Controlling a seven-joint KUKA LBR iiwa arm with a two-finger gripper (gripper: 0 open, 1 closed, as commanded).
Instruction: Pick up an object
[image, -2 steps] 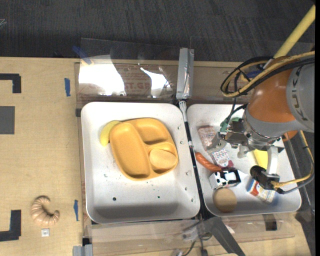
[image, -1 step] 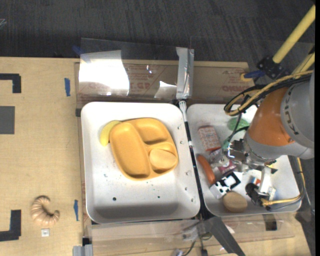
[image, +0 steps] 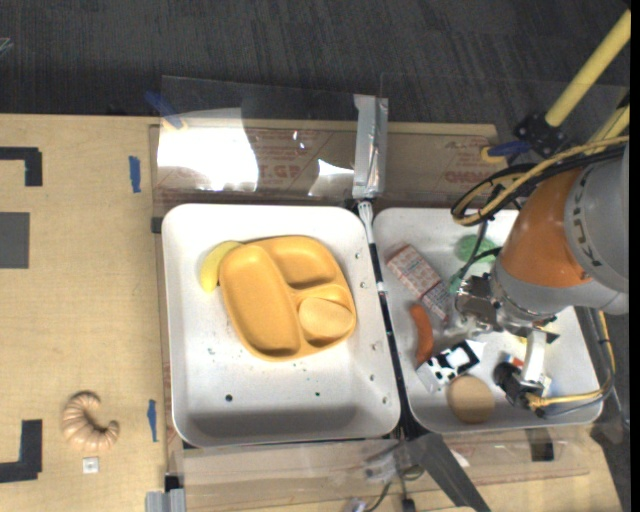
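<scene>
Two bins (image: 185, 330) touch at their edges; pincer (image: 478, 320) crowds the cluttered right one, state unclear.

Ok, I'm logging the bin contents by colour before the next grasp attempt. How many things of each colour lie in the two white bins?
Left bin:
Orange-yellow divided tray: 1
Yellow piece under its edge: 1

Right bin:
Pinkish-red packet: 1
Orange-red sausage shape: 1
Black-and-white item: 1
Tan round object: 1
Green item, partly behind the arm: 1

Total: 7
</scene>
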